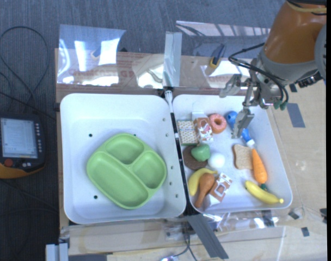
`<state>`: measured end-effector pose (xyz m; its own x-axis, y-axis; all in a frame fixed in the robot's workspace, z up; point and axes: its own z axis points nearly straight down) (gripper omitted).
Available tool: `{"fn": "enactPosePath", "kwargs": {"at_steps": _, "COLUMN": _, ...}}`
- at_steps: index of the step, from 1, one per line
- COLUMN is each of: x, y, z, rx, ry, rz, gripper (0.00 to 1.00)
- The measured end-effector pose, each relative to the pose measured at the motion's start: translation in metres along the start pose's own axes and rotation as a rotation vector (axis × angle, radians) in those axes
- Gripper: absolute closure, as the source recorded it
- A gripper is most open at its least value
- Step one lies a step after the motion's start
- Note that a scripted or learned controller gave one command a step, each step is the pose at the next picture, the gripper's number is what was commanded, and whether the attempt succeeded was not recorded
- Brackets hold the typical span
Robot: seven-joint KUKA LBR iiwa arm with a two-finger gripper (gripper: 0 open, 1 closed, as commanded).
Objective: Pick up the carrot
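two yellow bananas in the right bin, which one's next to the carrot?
The banana at the bin's lower right corner, just below the carrot. The other banana lies lower left, by the drumstick.

Orange carrot [258, 167], yellow banana [263, 193], green plate [127, 171], white bins [78, 118]

Left bin [78, 113]: open floor along the far and left walls; green divided plate [127, 170] filling the middle and near part.
Right bin [280, 162]: crowded; bare floor only in a strip by the right wall and the near right corner.
Carrot [258, 167]: hemmed by bread slice [243, 156] touching on the left, banana [262, 193] just beside its near end, small blue-and-white item [247, 140] at its far end.
Gripper [241, 125]: low over the far part of the right bin, beside blue ball [231, 117] and donut [216, 123].
Divider wall [176, 145]: raised edge between the bins.
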<state>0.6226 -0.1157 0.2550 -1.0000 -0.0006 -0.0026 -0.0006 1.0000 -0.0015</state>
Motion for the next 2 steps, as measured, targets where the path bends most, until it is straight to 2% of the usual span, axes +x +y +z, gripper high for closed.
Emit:
{"fn": "enactPosePath", "kwargs": {"at_steps": 1, "x": 0.064, "y": -0.037, "z": 0.102, "rx": -0.003, "ry": 0.010, "rz": -0.037, "gripper": 0.00}}
{"fn": "enactPosePath", "kwargs": {"at_steps": 2, "x": 0.095, "y": -0.074, "z": 0.166, "rx": 0.000, "ry": -0.008, "rz": -0.071, "gripper": 0.00}}
